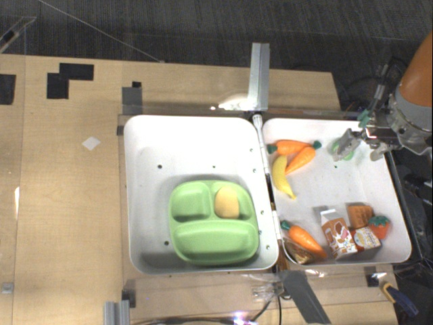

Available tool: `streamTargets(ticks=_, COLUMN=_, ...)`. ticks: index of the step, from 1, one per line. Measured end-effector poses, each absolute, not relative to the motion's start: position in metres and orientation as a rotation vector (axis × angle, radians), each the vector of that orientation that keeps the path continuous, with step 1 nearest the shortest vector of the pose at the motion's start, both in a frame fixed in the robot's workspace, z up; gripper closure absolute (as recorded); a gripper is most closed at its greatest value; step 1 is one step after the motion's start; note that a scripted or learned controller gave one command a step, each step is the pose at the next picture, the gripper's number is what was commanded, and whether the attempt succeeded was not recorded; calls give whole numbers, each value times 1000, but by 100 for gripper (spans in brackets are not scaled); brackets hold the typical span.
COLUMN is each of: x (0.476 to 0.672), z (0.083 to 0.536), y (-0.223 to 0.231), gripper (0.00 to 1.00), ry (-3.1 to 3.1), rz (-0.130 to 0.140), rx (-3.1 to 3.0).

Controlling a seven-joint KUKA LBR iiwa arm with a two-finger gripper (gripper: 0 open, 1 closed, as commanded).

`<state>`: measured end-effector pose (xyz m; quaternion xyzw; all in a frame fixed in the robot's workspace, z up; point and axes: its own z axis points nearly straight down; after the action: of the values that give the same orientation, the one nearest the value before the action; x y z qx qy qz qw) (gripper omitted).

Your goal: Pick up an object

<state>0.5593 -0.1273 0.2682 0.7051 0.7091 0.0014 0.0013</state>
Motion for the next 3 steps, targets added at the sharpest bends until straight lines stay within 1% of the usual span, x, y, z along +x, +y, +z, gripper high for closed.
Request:
streamTargets(ticks=1, x=607, z=184, y=-155, gripper=0, ry=2264, rz=4, rx=2173)
streamTargets(ticks=2, x=656, z=100, y=-205, gripper=0, ry=2368, rz=5, rx=2056)
streamTargets(ticks=3, x=654, z=89, y=-204, gripper=0, ry=2261, rz=10, rx=2172)
